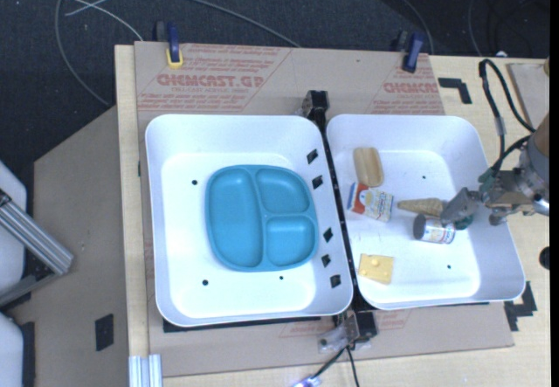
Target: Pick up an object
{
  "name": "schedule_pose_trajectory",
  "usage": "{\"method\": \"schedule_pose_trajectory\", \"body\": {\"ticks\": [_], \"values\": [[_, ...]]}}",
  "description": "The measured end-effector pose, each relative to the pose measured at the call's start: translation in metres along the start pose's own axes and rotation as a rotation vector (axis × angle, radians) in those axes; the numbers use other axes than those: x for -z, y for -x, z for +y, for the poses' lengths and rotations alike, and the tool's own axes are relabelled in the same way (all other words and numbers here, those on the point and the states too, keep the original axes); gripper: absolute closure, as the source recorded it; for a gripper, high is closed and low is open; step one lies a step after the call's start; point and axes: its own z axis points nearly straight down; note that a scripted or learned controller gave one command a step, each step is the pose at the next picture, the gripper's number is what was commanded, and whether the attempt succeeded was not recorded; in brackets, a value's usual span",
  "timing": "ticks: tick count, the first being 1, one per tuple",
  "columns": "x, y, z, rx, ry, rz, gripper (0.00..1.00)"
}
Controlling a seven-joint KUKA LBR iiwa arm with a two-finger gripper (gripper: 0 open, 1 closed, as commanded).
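The pincer (460, 210), its state not discernible, was seen low in the right bin (463, 276) beside a small can (434, 230); a centred, level closure on the can was judged advisable.

A blue divided plate (261, 217) lies in a white bin (166, 202); a yellow cheese wedge (376, 267).

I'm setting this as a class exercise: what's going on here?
A robot arm reaches in from the right over the right bin. Its end effector sits low beside a small can lying near a cone. Whether it grips anything can't be told. The same bin holds a bread roll, a small carton and a cheese slice. The left bin holds a blue divided plate.
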Motion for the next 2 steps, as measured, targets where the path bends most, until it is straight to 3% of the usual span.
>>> {"method": "schedule_pose_trajectory", "body": {"ticks": [1, 2], "values": [[0.006, 0.0, 0.003, 0.004, 0.012, -0.003, 0.0], [-0.041, -0.005, 0.011, 0.004, 0.008, -0.001, 0.0]]}}
